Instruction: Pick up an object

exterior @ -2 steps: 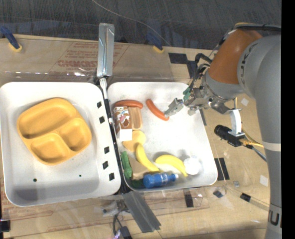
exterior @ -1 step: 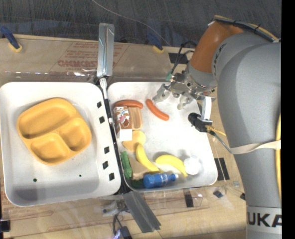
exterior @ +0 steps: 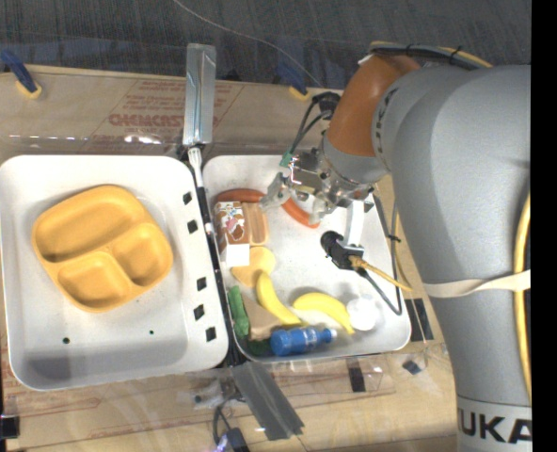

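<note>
Orange-red item [exterior: 302, 213]: a small, smooth piece with a curved edge, bright orange-red against white. It is lying on the floor of the bin on the view's right [exterior: 302, 264], in that bin's far half, and is showing partly from beneath the gripper.

Listing near to far:

1. Blue bottle [exterior: 302, 339]: is lying on its side along the near wall of the same bin.
2. Green item [exterior: 238, 311]: slim, is lying along the wall next to the other bin, just beside the bottle.
3. Banana [exterior: 271, 301]: yellow, is curving between the green item and the bottle.
4. Second yellow fruit [exterior: 323, 309]: curved and plump, is resting just beyond the bottle.
5. White round piece [exterior: 361, 312]: is sitting against that fruit.
6. Yellow block [exterior: 252, 257]: is touching the banana's far end.
7. Printed packet [exterior: 236, 226]: brown and white, is lying just beyond the block.
8. Sausage [exterior: 239, 196]: reddish brown, is lying crosswise at the packet's far edge, near the orange-red item.
9. Gripper [exterior: 307, 188]: is hanging directly over the orange-red item; whether it is released or clenched cannot be told, nor whether it is touching the item.
10. Arm [exterior: 448, 158]: grey, is reaching in under its orange band [exterior: 363, 102].

Bin on the view's left [exterior: 119, 347]: is holding a yellow divided tray [exterior: 100, 248].
</note>
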`<state>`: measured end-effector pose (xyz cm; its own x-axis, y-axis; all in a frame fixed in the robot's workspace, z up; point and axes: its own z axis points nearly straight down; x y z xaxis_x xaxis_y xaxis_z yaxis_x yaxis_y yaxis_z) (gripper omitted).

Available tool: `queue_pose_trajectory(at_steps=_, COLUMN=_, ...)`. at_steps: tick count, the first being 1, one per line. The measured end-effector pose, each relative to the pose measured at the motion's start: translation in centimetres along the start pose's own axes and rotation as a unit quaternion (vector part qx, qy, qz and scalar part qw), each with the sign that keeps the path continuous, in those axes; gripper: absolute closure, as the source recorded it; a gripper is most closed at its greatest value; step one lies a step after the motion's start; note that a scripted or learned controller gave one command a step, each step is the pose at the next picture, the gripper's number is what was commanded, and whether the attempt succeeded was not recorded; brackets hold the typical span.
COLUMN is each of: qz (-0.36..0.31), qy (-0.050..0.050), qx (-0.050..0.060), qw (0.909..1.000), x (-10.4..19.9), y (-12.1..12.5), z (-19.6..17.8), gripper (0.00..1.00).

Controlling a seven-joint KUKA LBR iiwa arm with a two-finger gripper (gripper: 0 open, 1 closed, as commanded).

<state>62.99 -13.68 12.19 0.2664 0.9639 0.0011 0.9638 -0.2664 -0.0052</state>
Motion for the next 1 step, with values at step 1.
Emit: queue_pose_trajectory(at_steps=1, qz=-0.03, qy=0.0, qx=-0.003, qw=0.9995, x=-0.69, y=2.76, z=2.81, gripper=0.0)
